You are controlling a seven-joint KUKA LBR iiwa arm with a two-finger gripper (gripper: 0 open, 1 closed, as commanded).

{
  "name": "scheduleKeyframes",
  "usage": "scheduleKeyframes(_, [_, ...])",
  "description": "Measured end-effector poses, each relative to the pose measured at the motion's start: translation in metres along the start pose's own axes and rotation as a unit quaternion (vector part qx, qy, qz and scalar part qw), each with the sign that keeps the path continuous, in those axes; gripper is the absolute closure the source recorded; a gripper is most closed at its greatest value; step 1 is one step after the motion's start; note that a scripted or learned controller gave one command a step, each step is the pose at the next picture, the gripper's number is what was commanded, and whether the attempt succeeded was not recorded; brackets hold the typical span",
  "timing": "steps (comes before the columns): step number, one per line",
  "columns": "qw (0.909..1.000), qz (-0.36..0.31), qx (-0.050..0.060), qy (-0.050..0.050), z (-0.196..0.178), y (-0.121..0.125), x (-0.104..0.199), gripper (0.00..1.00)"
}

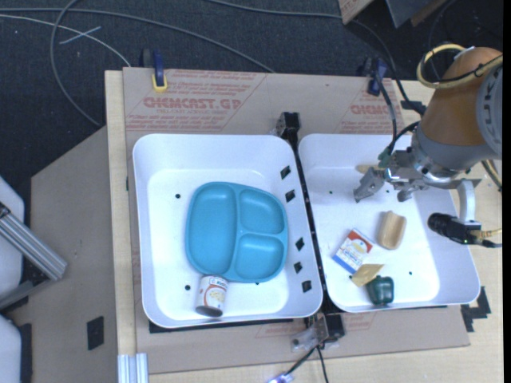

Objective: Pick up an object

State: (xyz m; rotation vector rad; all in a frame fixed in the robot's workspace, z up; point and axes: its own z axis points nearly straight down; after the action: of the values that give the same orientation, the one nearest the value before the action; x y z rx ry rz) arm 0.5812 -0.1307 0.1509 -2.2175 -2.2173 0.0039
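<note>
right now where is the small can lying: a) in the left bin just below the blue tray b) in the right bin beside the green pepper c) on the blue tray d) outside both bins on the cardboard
a: the small can lies on the floor of the left bin, just past the near edge of the blue tray, not on it.
</note>
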Motion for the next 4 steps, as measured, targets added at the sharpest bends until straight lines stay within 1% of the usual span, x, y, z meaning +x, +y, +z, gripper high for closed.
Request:
scheduleKeyframes(1, [1.0, 0.0, 0.0, 0.0, 0.042, 0.0, 0.003, 0.0])
scheduleKeyframes(2, [1.0, 0.0, -0.001, 0.0, 0.067, 0.0, 0.004, 0.0])
scheduleKeyframes(3, [1.0, 0.0, -0.002, 0.0, 0.055, 0.001, 0.004, 1.0])
scheduleKeyframes(4, [1.0, -0.001, -0.005, -0.002, 0.01, 0.006, 0.007, 1.0])
